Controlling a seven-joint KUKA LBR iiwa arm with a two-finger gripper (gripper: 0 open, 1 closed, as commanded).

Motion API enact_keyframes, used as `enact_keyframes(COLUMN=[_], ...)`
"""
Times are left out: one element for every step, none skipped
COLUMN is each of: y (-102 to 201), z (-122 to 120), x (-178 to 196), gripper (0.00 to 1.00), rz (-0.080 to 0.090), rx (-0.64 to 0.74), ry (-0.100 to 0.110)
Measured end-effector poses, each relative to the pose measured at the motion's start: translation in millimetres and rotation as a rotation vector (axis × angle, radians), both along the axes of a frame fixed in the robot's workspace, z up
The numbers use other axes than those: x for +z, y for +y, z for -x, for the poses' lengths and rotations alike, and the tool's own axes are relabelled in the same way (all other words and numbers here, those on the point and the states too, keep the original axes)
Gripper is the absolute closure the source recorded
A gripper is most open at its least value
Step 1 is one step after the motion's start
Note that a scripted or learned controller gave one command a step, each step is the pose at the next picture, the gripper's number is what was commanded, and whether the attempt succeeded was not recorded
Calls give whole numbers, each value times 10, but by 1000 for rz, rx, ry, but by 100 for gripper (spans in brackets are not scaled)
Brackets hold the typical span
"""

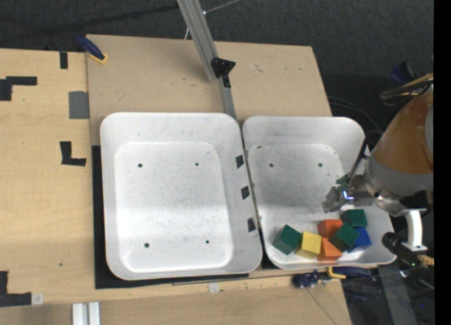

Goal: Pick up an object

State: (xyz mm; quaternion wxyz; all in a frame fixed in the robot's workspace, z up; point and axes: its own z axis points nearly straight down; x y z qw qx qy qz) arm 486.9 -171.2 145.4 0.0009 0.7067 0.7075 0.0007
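Camera view. Two white bins side by side on a wooden bench. Left bin: bare floor, a few dark dots.

Right bin: a heap of blocks in its near right corner. Green cube at the left end of the heap, tilted, one corner toward the bin's middle. Yellow block touching it on the right. Orange block beside the yellow one, a second orange piece behind. Dark green block and blue block at the right end, partly overlapped; edges hard to separate. No block shows a clear long axis.

Gripper: low over the right bin's right side, just behind the heap, near the dark green block. Small and blurred; whether it is apart or together cannot be told. Nothing visibly between its tips.

Arm: grey with orange band, cut off at the right.

A grey metal bar slants from the top down to the bins' junction.
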Motion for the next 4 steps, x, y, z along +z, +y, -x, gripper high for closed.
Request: enact_keyframes(y=[-21, -18, 441, 928], z=[-30, -40, -137, -192], x=[424, 749, 680, 614], gripper=[100, 100, 100, 100], rz=[1, 1, -1, -2], rx=[0, 1, 3, 5], ry=[-1, 0, 3, 4])
